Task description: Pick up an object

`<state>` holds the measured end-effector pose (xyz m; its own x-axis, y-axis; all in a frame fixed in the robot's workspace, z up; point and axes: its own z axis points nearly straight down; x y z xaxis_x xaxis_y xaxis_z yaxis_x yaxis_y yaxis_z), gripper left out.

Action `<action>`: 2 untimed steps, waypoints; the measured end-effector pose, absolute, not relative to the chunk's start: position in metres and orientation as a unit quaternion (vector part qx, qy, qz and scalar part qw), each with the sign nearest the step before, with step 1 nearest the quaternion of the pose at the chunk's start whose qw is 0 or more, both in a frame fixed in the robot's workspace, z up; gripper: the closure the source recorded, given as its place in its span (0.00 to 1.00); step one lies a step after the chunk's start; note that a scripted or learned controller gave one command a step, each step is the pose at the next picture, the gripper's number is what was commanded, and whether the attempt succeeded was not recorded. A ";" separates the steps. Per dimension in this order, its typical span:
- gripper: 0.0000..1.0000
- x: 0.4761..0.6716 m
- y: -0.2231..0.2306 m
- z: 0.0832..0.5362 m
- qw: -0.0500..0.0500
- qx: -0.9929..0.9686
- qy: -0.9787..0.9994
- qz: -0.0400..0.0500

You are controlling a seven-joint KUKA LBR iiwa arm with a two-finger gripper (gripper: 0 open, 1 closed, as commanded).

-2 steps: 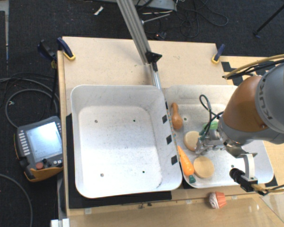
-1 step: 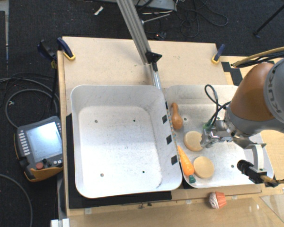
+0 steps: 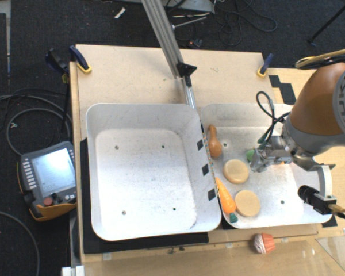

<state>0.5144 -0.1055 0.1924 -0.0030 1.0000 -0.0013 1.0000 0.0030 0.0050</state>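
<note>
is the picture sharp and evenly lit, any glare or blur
Camera view: even, soft light with faint shadows; no strong glare on the white bins; the carrot and round discs read clearly; the gripper is small and slightly soft, its details hard to make out.

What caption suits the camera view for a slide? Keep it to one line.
Gripper low in the right bin beside two round tan discs, a carrot and a brown piece.

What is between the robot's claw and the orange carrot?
A round tan disc lies between the gripper and the carrot in the right bin, as the camera view shows. A small green piece sits beside the gripper.
</note>
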 end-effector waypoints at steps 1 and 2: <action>1.00 0.516 -0.105 0.235 0.002 0.706 0.708 0.001; 1.00 0.533 -0.052 0.225 0.000 0.704 0.710 0.001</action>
